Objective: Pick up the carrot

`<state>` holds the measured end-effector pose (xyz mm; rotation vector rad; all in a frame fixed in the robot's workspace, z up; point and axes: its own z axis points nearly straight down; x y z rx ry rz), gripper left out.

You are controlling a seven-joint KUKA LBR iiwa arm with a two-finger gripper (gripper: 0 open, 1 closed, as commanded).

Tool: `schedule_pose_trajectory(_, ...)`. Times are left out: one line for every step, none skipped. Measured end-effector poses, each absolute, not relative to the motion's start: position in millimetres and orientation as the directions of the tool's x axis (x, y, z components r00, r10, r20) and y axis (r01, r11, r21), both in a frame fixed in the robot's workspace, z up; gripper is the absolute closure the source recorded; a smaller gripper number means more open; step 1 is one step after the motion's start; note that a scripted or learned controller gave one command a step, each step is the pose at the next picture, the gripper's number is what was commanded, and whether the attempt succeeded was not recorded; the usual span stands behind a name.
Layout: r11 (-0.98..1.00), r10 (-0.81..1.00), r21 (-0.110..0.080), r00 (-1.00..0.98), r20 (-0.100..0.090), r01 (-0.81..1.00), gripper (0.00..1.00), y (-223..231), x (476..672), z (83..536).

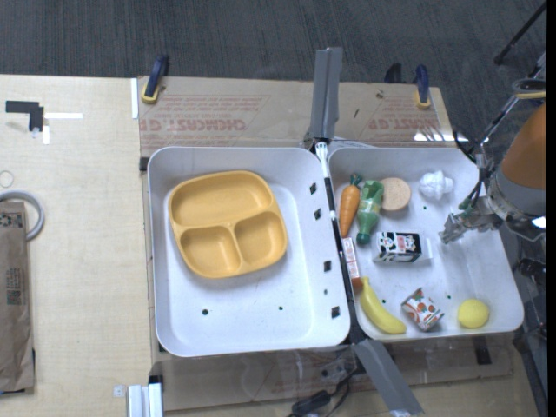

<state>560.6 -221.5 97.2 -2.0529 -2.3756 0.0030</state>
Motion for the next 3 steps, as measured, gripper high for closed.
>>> schedule_pose_trajectory(0.149,0.989,-0.005,-0.149,0.0,0.989,1.0,-221.5,561.1,104.6)
schedule_pose_trajectory(0.425,0.905,-0.002,-0.425,0.001,0.905,1.0,-222.1,549.7,116.7)
schedule_pose_trajectory(0.528,0.85,0.0,-0.528,-0.001,0.85,1.0,-221.8,622.2,90.4)
